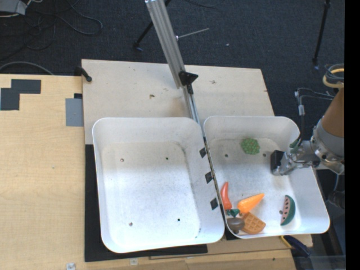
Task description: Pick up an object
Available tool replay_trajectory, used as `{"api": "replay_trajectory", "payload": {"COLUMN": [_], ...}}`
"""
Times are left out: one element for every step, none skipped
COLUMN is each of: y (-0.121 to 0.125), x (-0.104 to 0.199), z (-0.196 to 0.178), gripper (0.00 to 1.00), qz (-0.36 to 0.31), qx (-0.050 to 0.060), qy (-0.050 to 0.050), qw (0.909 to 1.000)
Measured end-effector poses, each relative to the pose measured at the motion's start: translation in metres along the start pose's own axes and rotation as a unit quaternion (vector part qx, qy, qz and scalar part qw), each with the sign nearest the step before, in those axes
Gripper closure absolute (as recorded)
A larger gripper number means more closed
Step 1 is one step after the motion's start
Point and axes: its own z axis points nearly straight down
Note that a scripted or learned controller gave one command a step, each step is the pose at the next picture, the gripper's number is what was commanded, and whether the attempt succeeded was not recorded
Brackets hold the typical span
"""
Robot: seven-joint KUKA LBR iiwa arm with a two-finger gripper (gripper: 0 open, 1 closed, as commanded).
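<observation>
Claw (288, 163): over the right side of the right bin (315, 221), near its rim; whether it is open or closed cannot be told.
Green lump (250, 146): nearest toy, left of the claw and a little up-frame, apart from it.
Melon slice (287, 210): down-frame of the claw, by the bin's right wall.
Carrot (251, 202), chili (225, 196), waffle (253, 224): bunched in the bin's lower left, well apart from the claw.
Hard to see: a brown thing (236, 224) beside the waffle, too small to name; the arm (334, 122) is cut off at the right.
Left bin (107, 151): just beside the right one.
Worktop (39, 151): pale wood; a paler board (135, 89) lies under the bins.
Room: dark carpet (253, 21), cables (73, 10), a slanted metal rail (166, 32).
</observation>
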Motion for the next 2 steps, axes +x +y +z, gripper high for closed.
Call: {"api": "replay_trajectory", "payload": {"y": [0.001,0.017], "x": [-0.001,0.049], "z": [-0.053,-0.040], "gripper": [1.00,1.00], "qz": [0.000,-0.001], "qx": [-0.001,0.003], "qy": [0.000,0.002], "qw": [1.0000,1.0000]}}
